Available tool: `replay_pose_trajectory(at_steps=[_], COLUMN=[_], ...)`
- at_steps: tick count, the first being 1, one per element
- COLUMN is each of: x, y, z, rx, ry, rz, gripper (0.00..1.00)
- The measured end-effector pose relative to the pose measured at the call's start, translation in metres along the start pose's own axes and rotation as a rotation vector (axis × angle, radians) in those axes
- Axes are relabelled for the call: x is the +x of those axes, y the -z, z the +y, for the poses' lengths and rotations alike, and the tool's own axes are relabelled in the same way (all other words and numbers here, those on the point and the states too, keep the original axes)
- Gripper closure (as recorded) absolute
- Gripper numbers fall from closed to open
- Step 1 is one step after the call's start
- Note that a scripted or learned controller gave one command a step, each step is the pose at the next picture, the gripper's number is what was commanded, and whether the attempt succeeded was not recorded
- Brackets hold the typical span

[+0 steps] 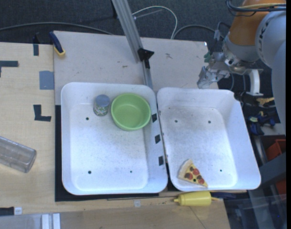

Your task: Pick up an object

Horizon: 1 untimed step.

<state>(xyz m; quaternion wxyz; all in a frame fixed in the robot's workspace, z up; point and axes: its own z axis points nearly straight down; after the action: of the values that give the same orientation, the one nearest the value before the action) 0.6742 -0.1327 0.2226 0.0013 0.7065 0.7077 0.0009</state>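
Observation:
A pizza slice (191, 172) lies near the front edge of the right bin (231, 128). In the left bin (78, 175) a green bowl (130, 111) sits at the back, with a small grey-lidded jar (101, 105) just to its left. My gripper (205, 80) hangs above the back right corner of the right bin, outside its rim, far from all three objects. Nothing shows between its fingers.
A yellow mustard bottle (193, 199) lies on the bench in front of the right bin. A clear plastic container (11, 152) rests at the far left. A slanted metal pole (131, 27) rises behind the bins, and cables lie at the back.

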Motion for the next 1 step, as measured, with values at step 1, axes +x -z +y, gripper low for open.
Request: replay_pose_trajectory(at_steps=[1], x=[0.0476], y=[0.0085], z=[-0.0052], rx=[0.003], ry=[0.004], rz=[0.002], gripper=[1.0])
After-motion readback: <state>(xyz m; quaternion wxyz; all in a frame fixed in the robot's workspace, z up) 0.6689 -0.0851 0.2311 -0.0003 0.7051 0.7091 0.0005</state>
